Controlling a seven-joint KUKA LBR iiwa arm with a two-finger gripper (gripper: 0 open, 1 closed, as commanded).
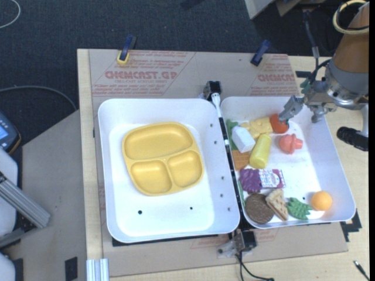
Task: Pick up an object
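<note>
Left bin (111, 157) holds a yellow divided tray (162, 157). Right bin (334, 157) is crowded: white block (242, 138), yellow bottle (261, 150), purple grapes (251, 180), brown cookie (258, 208), green leafy toy (299, 207), orange ball (321, 201), pink-red toy (289, 143) near the bottle. Gripper (288, 113) over the bin's far side, fingers possibly clamped on a small orange-red piece (278, 124), contact unclear.

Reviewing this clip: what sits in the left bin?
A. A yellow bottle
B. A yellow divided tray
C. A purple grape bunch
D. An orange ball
B: the yellow divided tray, with three compartments, lies in the left bin; the small toy items, such as the orange ball and purple grape bunch, all lie in the right bin.
</note>
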